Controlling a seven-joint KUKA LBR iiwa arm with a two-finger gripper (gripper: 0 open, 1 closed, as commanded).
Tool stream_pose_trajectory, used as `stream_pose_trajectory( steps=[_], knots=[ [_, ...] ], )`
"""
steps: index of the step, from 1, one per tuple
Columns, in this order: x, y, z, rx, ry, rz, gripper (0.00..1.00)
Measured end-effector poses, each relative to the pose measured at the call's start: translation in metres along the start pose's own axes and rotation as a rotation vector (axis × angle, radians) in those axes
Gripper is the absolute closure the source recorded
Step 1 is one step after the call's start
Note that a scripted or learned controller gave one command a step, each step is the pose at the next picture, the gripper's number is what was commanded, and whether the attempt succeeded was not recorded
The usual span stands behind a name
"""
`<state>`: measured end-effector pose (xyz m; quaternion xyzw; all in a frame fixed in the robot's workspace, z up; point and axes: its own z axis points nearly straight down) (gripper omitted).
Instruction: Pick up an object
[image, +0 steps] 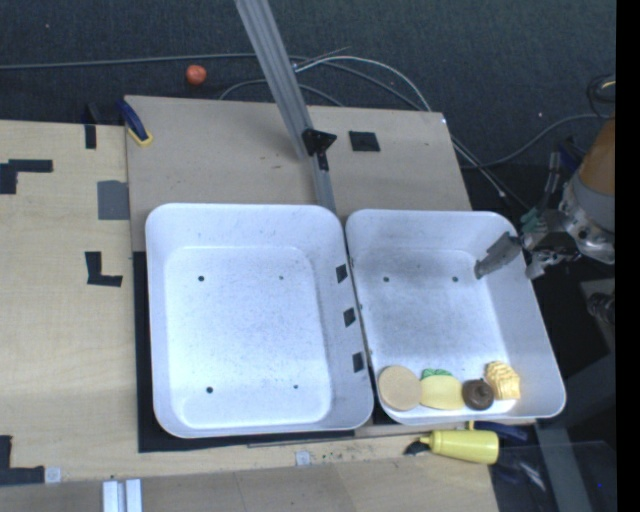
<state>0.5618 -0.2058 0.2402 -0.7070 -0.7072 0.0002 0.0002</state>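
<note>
The jaws (512, 254) hang at the far right edge of the right bin (430, 300), over its rim; I cannot tell whether they are open or closed, and nothing shows between them. The objects lie in a row along that bin's near edge: a tan disc (398, 387), a yellow piece (440, 392) with something green (434, 374) behind it, a dark round piece (479, 395) and a yellow ridged piece (502, 379). The left bin (240, 320) sits just beside it on the desk (60, 300).
</note>
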Motion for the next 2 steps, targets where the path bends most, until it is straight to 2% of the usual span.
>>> stream_pose_trajectory(
  steps=[1, 2],
  knots=[
    [0.0, 0.0, 0.0, 0.0, 0.0, 0.0, 0.0],
    [0.0, 0.0, -0.01, 0.0, 0.0, -0.001, 1.0]
  ],
)
